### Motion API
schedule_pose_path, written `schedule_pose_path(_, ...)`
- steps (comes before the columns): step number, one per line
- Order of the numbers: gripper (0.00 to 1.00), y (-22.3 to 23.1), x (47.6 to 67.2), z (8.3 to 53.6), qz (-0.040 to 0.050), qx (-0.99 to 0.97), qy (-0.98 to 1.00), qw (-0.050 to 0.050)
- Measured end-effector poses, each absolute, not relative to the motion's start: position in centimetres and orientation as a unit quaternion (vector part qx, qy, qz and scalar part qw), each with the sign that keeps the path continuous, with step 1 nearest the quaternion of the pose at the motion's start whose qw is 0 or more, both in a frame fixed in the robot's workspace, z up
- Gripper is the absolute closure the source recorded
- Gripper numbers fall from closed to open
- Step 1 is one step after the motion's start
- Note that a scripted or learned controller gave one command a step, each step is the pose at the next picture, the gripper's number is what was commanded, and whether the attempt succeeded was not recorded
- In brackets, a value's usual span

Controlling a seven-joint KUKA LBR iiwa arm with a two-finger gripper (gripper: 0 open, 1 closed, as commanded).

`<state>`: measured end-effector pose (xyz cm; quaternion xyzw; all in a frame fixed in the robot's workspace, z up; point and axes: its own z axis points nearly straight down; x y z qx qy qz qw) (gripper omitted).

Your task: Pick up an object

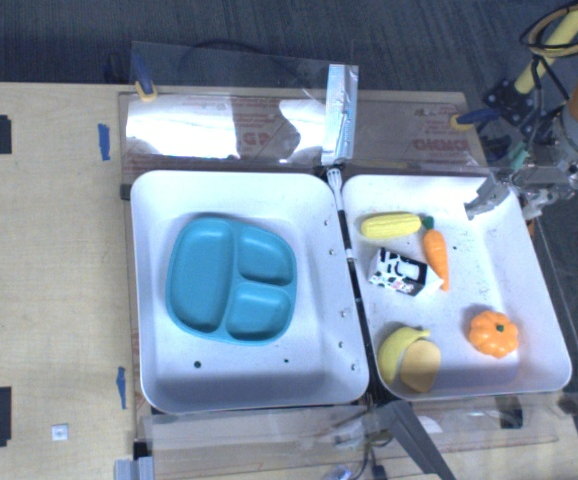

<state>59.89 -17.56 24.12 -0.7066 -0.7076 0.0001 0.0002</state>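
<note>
The right bin (544,298) holds several toy items. A yellow corn cob (391,226) lies at the back, with an orange carrot (436,255) slanting beside it. A black-and-white block (399,271) sits just left of the carrot. An orange pumpkin (493,333) rests at the front right, and a yellow-green fruit (409,357) is at the front left. My gripper (507,200) hovers over the bin's back right corner, open, with nothing between its fingers. It is well clear of all the items.
The left bin (159,368) holds a blue divided plate (232,278). A clear plastic wall (341,113) stands behind the bins. Cables (529,78) hang beside the arm at the right. A wooden bench surface (39,298) lies to the left.
</note>
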Motion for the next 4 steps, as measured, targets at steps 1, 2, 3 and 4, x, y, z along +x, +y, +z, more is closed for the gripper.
schedule_pose_path(1,0.00,-20.1,60.6,21.1,0.0007,-0.733,-0.680,0.001)
schedule_pose_path(2,0.00,-15.4,61.0,8.8,-0.0018,-0.675,-0.738,-0.003)
schedule_pose_path(3,1.00,-15.4,61.1,9.9,-0.0032,-0.676,-0.737,-0.005)
schedule_pose_path(4,1.00,-13.3,64.0,21.3,-0.0034,-0.677,-0.736,-0.005)
